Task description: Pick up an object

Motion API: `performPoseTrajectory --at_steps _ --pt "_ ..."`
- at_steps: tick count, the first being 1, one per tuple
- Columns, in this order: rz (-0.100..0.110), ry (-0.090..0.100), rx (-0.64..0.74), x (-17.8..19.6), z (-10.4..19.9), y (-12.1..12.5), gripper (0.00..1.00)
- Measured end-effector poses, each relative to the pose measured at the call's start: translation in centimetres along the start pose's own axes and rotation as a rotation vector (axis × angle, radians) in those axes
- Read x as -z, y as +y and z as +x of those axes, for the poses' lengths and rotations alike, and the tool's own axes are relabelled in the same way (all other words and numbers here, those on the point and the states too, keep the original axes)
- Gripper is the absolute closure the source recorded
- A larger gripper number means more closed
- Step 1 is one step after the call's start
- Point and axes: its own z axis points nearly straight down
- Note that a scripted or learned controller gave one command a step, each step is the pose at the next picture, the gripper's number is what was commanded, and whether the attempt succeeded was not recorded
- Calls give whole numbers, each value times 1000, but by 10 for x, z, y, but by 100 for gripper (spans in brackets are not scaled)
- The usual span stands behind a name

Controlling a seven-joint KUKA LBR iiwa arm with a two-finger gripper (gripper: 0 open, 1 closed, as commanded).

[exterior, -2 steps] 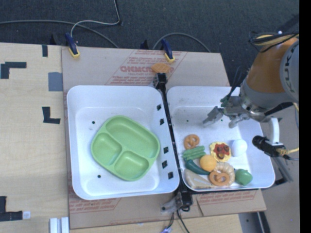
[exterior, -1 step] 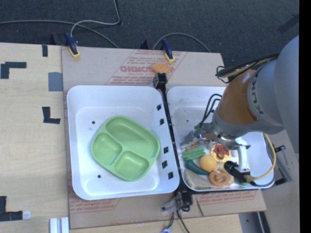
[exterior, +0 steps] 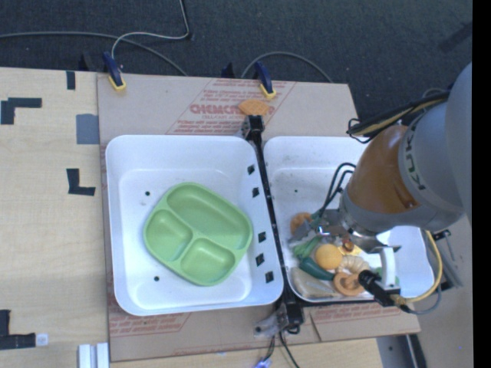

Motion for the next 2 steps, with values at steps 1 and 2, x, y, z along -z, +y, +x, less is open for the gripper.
performPoseTrajectory --at_steps 1,2 --pt "0 0 0 -1 -2 73 0" --pt "1 0 -1 0 -4 31 0"
